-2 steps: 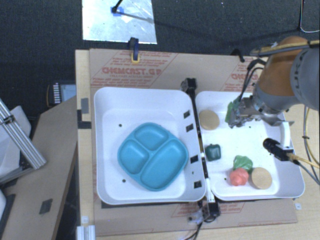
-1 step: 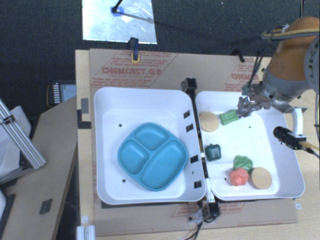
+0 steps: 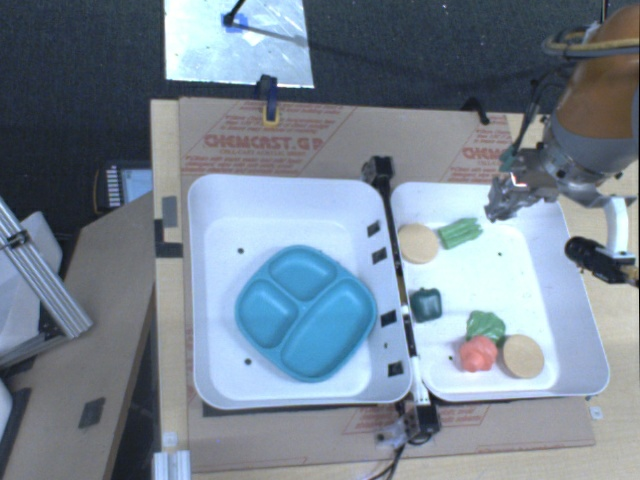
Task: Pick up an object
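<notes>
- So I'm at the approach step: my gripper (image 3: 500,206) hangs over the upper part of the right bin (image 3: 570,268), in the right half of the frame, with nothing picked yet as far as I can judge.
- Honestly can't tell from this angle how my jaws stand; the tip is just a small dark blur.
- Closest candidate is the light green piece (image 3: 460,232), just below and left of my tip, lying at a slant next to a tan round disc (image 3: 418,243).
- My guess for the next move: shift slightly left and drop straight down on the green piece, jaws set across its narrow side.
- The tan disc sits right beside it, so a sloppy descent could clip that instead.
- Other stuff in the right bin: a dark green block (image 3: 426,305) near the divider, then lower down a green leafy thing (image 3: 486,323), a red-orange lump (image 3: 478,355) and another tan disc (image 3: 522,356), all bunched together.
- The left bin (image 3: 215,268) holds a blue sectioned plate (image 3: 305,313), well apart from me.
</notes>
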Controlling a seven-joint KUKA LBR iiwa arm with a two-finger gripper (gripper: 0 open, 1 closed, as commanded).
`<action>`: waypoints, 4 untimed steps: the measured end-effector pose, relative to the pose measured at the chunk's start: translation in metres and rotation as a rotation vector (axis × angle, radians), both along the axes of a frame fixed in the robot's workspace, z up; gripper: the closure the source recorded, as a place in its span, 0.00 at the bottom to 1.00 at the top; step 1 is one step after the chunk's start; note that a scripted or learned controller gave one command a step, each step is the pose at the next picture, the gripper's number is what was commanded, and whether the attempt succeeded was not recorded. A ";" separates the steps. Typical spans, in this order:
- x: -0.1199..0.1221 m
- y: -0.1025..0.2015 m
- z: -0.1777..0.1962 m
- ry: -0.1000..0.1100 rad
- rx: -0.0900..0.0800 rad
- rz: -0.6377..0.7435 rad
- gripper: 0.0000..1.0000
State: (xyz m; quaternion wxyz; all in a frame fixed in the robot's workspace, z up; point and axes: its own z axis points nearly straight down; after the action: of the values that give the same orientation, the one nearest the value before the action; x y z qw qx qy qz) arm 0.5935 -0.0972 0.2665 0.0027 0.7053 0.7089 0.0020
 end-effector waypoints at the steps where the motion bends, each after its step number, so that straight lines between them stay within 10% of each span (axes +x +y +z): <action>1: 0.001 0.000 0.018 0.002 0.000 0.000 1.00; 4: 0.032 0.146 -0.003 0.004 0.002 0.004 1.00</action>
State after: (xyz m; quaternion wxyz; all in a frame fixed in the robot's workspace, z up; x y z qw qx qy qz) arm 0.6257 0.0486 0.2633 0.0007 0.7038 0.7104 0.0016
